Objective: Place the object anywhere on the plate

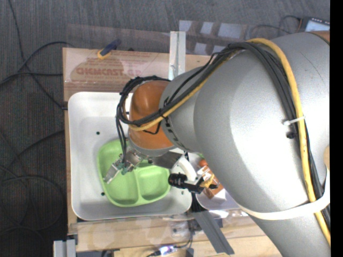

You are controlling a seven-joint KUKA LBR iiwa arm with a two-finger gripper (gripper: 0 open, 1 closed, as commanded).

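The hand (119, 170) hangs low over the green plate (134, 183) in the left bin (80, 143), its metal fingertips (111, 173) close above the plate's left compartment, and I cannot tell whether it is clenched or released, nor whether anything sits between its fingers; a small dark-green bit shows right at the tips, but it is too small to call the object. That is the first risk: if the hand carries nothing, a release here puts nothing on the plate. If it does carry something, the trouble lies in the plate's shape, since it has raised ribs between compartments and a sloped rim, so a thing let go near the left rim could roll off onto the bare white floor of the bin. The hand also sits so near the plate that a further descent could press on it and tip or shove it toward the bin wall. Further right, past the orange band (147, 116) and the grey arm (252, 133), some orange and white items (206, 182) lie near the seam with the right bin (214, 205), largely hidden, so the object could equally be among them.
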